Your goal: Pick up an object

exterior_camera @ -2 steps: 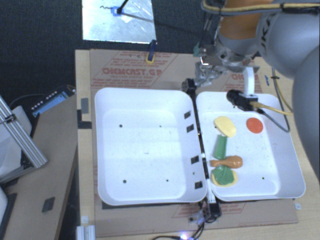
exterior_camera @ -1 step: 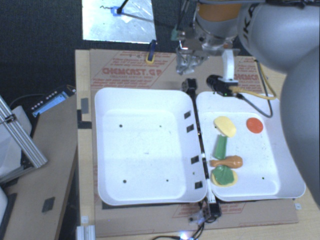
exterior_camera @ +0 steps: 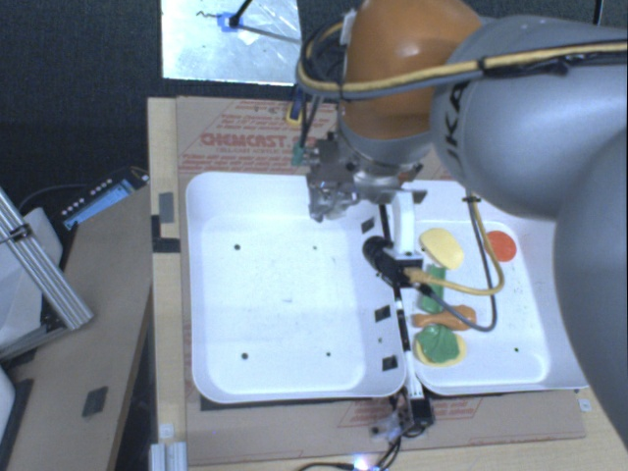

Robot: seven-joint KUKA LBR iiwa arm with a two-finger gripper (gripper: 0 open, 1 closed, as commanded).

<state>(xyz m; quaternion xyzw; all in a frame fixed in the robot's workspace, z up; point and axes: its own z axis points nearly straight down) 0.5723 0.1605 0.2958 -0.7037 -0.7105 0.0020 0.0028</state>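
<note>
The right bin (exterior_camera: pixel 530 361) holds several small toys: a yellow piece (exterior_camera: pixel 442 248), a red-orange round piece (exterior_camera: pixel 501 246), a green piece (exterior_camera: pixel 433 279), an orange stick-shaped piece (exterior_camera: pixel 447 315) and a green-and-yellow piece (exterior_camera: pixel 439 345). The gripper (exterior_camera: pixel 325 204) hangs below the orange-banded wrist, over the back right corner of the left bin (exterior_camera: pixel 211 292), close to the divider between the bins. It stands to the left of the toys and apart from them. The arm's bulk hides the back of the right bin.
The grey arm spans the upper right of the view above the right bin. A yellow cable (exterior_camera: pixel 486 283) loops down over the toys. Black clips (exterior_camera: pixel 397 312) run along the seam between the bins. A cardboard sheet (exterior_camera: pixel 235 135) lies under both bins.
</note>
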